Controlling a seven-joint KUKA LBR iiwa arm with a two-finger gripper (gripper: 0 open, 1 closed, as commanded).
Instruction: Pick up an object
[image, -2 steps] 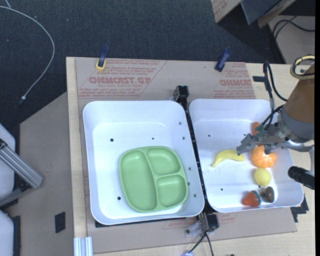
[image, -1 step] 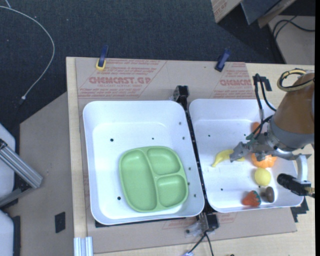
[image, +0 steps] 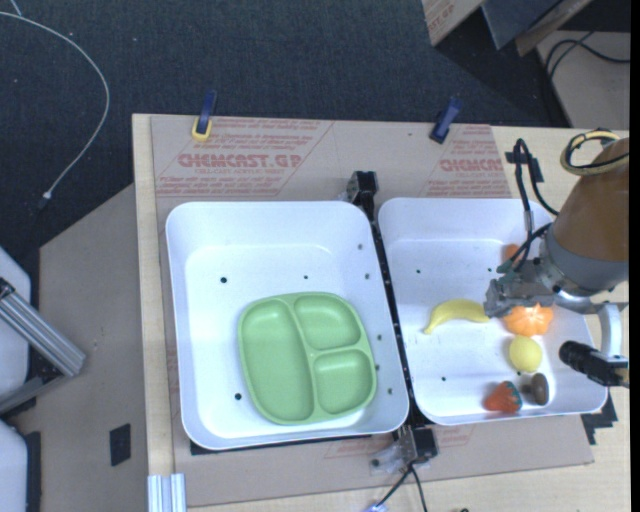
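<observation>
1. White plastic is what I have under the camera: two shallow bins side by side on the surface (image: 160, 300); the left bin (image: 200, 240) holds a green divided plate (image: 305, 355), lying flat toward its near side.
2. In the right bin (image: 440, 240) I see a banana (image: 455, 315) near the middle, its curve pointing toward the left bin.
3. Just right of the banana lies an orange (image: 528, 319); below it a lemon (image: 525, 353); lower again a strawberry (image: 503, 397) with a small brown fruit (image: 538, 388) touching or just beside it.
4. My arm (image: 595, 220) comes in from the right, grey with an orange band; the hand (image: 515, 292) sits low over the right bin, between the banana's end and the orange, just above the orange.
5. I cannot tell whether the hand is apart or together; nothing visibly sits between its tips.
</observation>
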